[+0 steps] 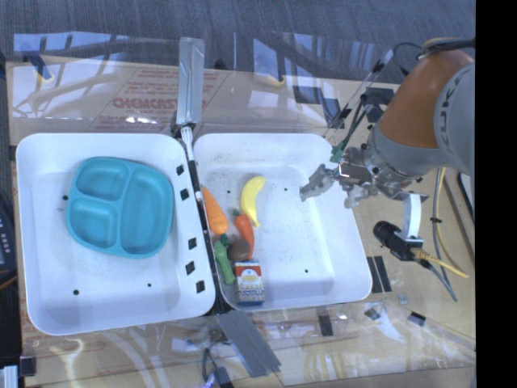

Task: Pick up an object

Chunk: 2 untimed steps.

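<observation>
A pale wooden bench (428, 330) under a clear plastic sheet carries two shallow white bins side by side, with dark grey carpet beyond its far edge.

Nearest the camera, at the six o'clock edge of the right bin (343, 257), a small carton (250, 282) with a red and blue label lies against the front wall. Just past it, toward twelve o'clock, sit a brown lump (239, 251), a green vegetable (222, 260) and an orange carrot-like piece (245, 229), all crowded together along the bin's nine o'clock wall. A longer orange carrot (214, 211) lies just beyond them, and a yellow banana (252, 198) curves beside it, nearer the bin's middle.

In the left bin (40, 281), a teal divided plate (121, 206) rests flat near the centre.

The gripper (317, 186) hangs over the right bin at about three o'clock from the banana, apart from it, with nothing visibly between its fingers; how wide they stand cannot be told. The grey arm with its orange band (416, 107) reaches in from three o'clock.
</observation>
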Each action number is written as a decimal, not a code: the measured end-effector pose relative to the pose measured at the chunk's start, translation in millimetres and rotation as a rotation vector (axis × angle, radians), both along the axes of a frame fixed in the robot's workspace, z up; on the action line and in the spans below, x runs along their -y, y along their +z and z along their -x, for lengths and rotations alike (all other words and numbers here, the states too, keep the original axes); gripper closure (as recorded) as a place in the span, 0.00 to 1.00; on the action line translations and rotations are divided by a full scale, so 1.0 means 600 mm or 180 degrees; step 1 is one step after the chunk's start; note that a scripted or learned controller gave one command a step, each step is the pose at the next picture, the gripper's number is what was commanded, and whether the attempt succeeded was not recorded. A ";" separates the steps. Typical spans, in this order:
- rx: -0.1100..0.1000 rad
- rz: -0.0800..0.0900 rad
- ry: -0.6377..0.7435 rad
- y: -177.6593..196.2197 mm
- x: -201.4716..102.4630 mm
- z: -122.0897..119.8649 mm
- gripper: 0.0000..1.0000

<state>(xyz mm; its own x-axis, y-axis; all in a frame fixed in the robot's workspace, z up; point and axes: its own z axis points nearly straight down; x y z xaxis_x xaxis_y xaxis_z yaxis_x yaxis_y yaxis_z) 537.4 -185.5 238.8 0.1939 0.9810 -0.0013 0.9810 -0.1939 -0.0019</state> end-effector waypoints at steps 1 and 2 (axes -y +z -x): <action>0.0050 0.0014 0.0494 -0.218 -0.089 -0.036 0.00; -0.0003 -0.0006 0.0461 -0.246 -0.154 0.038 0.00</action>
